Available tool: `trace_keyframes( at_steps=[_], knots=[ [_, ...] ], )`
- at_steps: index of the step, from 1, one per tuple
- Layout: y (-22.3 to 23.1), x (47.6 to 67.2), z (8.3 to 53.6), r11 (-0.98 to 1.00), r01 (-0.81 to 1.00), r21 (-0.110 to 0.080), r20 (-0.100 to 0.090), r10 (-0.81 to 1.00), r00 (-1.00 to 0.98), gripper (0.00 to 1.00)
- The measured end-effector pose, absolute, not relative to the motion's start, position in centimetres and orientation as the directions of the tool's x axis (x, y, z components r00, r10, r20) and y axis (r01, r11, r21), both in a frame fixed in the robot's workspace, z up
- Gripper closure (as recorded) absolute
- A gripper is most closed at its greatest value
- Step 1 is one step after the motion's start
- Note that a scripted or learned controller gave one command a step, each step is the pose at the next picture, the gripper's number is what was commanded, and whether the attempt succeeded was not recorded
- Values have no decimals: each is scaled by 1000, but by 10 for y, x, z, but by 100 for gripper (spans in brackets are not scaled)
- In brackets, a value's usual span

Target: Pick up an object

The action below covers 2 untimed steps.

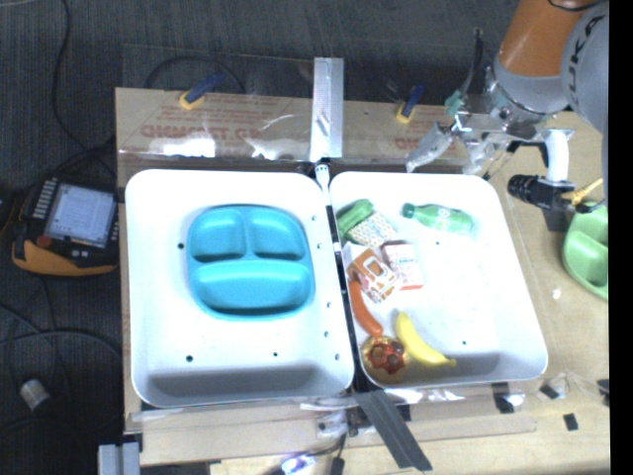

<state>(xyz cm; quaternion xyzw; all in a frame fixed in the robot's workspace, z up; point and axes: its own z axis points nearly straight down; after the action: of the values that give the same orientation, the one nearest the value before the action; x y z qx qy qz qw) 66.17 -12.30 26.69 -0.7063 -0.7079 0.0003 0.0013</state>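
Observation:
The right bin (495, 295) holds several small items. A green bottle (438, 217) lies at the back, with a green pouch (353, 213) and a patterned box (372, 231) to its left. Two small cartons (389, 268) sit mid-bin. An orange sausage-like piece (364, 310), a yellow banana (420, 340) and a dark red fruit (386, 356) lie toward the front left. My gripper (450, 159) hangs above the bin's back rim, behind the bottle. It is open, its fingers are spread, and nothing is between them.
The left bin (158, 344) carries a blue compartment tray (247, 260). A green object (591, 247) sits on the bench at the far right. A black handheld device (69, 221) lies on the floor to the left. A metal bar (327, 107) stands behind the bins.

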Motion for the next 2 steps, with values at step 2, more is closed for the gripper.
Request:
trace_keyframes(
  at_steps=[2],
  knots=[
    [-150,573,105,-31,999,13,-2,1000,31,0]
  ],
)
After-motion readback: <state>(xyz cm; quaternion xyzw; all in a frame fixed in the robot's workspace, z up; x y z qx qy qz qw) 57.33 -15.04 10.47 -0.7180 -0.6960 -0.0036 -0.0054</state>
